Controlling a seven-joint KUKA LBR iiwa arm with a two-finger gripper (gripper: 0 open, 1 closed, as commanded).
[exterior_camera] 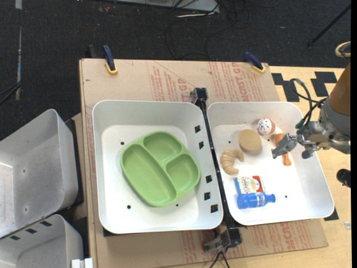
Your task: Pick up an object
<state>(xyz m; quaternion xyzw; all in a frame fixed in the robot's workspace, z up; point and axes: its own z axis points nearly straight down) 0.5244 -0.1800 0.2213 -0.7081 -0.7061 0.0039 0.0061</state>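
Note:
My gripper hangs over the right side of the right bin, reaching in from the right. Its fingers look spread, so I read it as open, with nothing between them. An orange carrot-like piece lies just under and beside the left finger, partly hidden by it. To the left lie a tan round bun, a croissant and a white ball with red marks. Near the bin's front lies a blue bottle beside a red and white packet.
The left bin holds a green divided plate. A black divider runs between the two bins. Grey tubs stand off the bench at the left. Clamps grip the board's far edge.

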